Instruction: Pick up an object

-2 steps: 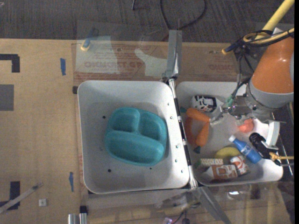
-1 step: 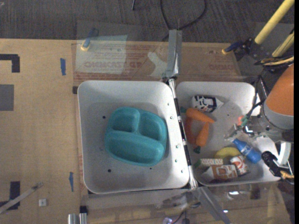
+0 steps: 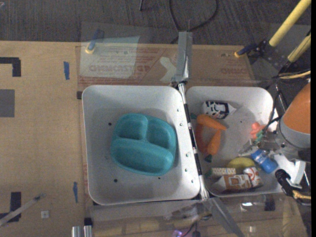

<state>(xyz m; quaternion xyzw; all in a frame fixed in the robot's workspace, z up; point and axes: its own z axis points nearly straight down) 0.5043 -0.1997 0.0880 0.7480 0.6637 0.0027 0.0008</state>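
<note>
The right bin (image 3: 264, 97) holds several objects. A black-and-white patterned item (image 3: 216, 108) lies at its back. Two orange carrot-shaped pieces (image 3: 211, 131) lie crossed at its left. A yellow fruit (image 3: 240, 163) and a small orange-and-white carton (image 3: 239, 180) rest at the front. A small red item (image 3: 256, 129) and a blue-capped thing (image 3: 261, 161) lie at the right. My gripper (image 3: 260, 143) hangs over the bin's right side, between the red item and the blue thing. The arm's orange band (image 3: 300, 113) stands above it and hides that corner.
The left bin (image 3: 96, 132) bears a teal divided plate (image 3: 143, 143) in its middle. A metal divider (image 3: 186, 132) separates the bins. A clear plastic sheet (image 3: 113, 58) lies on the cardboard behind. Yellow poles (image 3: 291, 16) and clamps stand at the back right.
</note>
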